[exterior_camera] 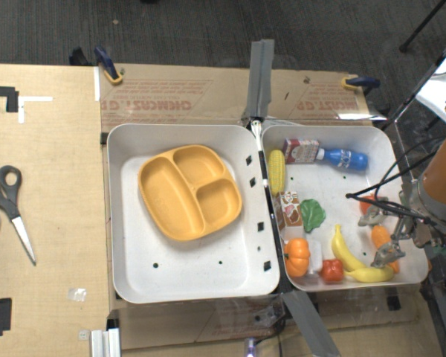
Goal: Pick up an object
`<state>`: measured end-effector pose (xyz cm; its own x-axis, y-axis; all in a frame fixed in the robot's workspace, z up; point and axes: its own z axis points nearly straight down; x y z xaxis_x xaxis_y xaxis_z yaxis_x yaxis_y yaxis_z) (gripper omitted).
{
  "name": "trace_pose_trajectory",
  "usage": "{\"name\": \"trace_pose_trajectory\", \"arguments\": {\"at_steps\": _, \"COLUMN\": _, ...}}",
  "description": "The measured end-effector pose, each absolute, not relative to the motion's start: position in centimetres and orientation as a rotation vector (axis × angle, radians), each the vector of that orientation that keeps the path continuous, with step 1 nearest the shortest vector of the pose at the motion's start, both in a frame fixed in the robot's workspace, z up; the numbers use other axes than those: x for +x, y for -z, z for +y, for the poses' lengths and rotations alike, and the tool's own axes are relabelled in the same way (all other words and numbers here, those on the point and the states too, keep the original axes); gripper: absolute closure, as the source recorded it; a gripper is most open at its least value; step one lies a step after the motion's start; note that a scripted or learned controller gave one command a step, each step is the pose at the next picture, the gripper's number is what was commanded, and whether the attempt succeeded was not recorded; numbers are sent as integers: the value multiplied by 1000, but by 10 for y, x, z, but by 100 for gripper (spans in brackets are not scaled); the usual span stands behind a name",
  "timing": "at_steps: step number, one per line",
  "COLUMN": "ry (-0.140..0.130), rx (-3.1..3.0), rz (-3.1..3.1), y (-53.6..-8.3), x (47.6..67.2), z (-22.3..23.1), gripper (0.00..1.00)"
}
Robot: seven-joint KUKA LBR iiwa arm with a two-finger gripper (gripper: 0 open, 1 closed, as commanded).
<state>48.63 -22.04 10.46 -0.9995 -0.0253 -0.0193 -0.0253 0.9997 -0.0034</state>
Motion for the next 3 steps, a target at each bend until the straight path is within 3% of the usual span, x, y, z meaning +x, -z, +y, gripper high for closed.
{"name": "trace_pose_trajectory", "arguments": {"at_steps": 2, "ry": 7, "rx": -305, "rz": 3113, "y": -96, "x": 495, "z": -201, "gripper": 0}}
{"name": "trace_pose_trajectory", "arguments": {"at_steps": 3, "ry": -1, "rx": -568, "rz": 3085, "y": -93, "x": 532, "z": -130, "gripper": 0}}
